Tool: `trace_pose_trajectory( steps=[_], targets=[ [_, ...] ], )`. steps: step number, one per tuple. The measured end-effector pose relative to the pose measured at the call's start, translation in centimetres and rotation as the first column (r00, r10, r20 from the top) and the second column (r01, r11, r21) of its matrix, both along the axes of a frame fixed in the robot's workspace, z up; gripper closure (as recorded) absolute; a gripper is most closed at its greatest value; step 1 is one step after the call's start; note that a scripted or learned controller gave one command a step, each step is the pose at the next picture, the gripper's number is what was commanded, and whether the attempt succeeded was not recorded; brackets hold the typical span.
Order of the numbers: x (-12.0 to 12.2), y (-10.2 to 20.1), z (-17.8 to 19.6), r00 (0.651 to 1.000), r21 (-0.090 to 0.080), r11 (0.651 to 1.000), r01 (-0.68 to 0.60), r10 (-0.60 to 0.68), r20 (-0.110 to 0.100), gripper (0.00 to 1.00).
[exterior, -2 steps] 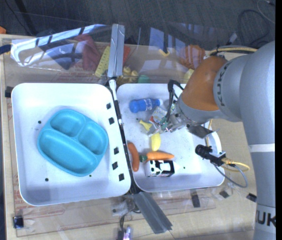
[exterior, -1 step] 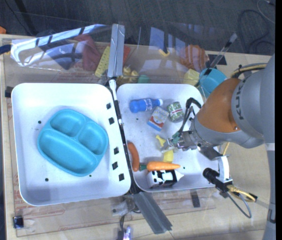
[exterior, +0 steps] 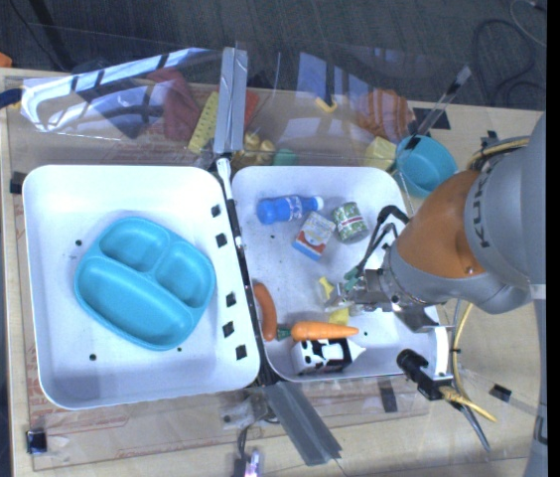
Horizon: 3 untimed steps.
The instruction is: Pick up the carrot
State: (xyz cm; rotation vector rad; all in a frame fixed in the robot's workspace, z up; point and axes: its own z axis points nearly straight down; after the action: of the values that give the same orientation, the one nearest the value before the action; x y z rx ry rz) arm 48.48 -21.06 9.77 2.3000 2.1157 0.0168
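Observation:
The carrot (exterior: 322, 331) lies flat near the front edge of the right bin (exterior: 290, 182), orange with a green stub at its left end. It rests against a black and white toy cow (exterior: 324, 356). My gripper (exterior: 356, 289) hangs just above and to the right of the carrot, over some small yellow pieces (exterior: 332, 288). The carrot sits on the bin floor, apart from the gripper. The grey arm with its orange band (exterior: 439, 237) reaches in from the right.
A brown sausage (exterior: 265, 309) lies left of the carrot by the bin wall. Further back are a blue bottle (exterior: 285, 209), a small carton (exterior: 314, 237) and a green can (exterior: 350, 222). The left bin (exterior: 52, 197) holds a blue divided plate (exterior: 146, 281). A blue cup (exterior: 425, 164) stands behind the right bin.

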Motion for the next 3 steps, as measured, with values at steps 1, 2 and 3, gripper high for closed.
trace_pose_trajectory(
  steps=[1, 2, 3],
  targets=[
    [-0.2, 0.5, 0.0, 0.886, 0.008, 0.886, 0.463, -0.463, -0.003, 1.0],
    [0.0, 0.8, -0.1, 0.753, 0.01, 0.753, 0.657, -0.657, -0.007, 1.0],
    [6.5, 1.5, 5.9, 0.543, 0.001, 0.543, 0.84, -0.839, -0.025, 1.0]
  ],
)
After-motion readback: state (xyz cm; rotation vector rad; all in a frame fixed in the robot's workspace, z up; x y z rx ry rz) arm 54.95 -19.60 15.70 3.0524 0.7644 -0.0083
